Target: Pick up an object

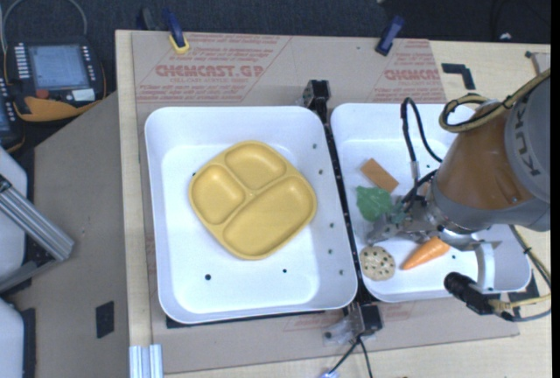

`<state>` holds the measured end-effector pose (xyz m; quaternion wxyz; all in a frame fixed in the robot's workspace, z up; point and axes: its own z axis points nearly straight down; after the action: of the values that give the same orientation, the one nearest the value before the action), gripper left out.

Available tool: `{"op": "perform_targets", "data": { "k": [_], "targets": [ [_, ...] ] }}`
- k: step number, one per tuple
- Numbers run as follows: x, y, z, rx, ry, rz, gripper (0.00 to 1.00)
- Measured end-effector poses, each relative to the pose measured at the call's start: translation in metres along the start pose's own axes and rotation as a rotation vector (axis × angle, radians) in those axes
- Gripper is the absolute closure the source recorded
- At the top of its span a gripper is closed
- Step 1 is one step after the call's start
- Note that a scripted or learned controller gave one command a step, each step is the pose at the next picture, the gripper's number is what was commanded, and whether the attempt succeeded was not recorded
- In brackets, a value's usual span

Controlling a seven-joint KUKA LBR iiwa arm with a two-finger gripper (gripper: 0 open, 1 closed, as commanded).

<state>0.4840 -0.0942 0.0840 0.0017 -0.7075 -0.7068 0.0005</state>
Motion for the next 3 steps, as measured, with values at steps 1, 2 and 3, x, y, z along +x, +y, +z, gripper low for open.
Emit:
{"op": "perform_targets", "data": {
  "k": [1, 2, 3],
  "targets": [
    [0.001, 0.001, -0.012, -0.006, 0.0, -0.001, 1.0],
    [-0.005, -0.005, -0.069, -0.01, -0.004, 0.0, 1.0],
    [-0.005, -0.004, -0.112, -0.01, -0.004, -0.002, 1.0]
  ]
}}
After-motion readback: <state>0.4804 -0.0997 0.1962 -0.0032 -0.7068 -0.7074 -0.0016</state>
